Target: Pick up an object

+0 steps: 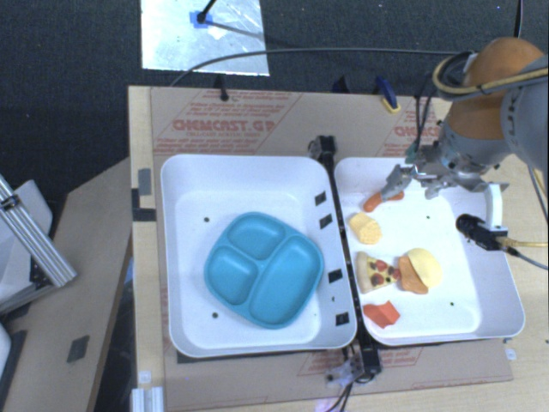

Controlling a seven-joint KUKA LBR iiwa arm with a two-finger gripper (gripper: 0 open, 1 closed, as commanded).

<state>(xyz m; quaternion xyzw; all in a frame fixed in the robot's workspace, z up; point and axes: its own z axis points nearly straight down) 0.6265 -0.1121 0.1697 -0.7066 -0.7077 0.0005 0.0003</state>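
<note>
Two white bins sit side by side on the bench. The left bin (184,230) holds one blue plate (263,269). The plate looks like smooth plastic, with rounded corners and three dips in it. The right bin (493,312) holds five small toy foods. There is one thin orange carrot (378,199) near the top. Below it is one bumpy yellow lump (365,227). Lower down is one flat pizza slice (377,273) with little red dots on it. Just beside the pizza is one round yellow and brown piece (418,270), touching it or very close. Near the bottom edge is one small red-orange block (382,314). One gripper (417,184) hangs over the top of the right bin. Its two grey fingers (398,179) are spread apart with nothing between them. One fingertip is right above the carrot's upper end. I cannot tell if it touches the carrot.
</note>
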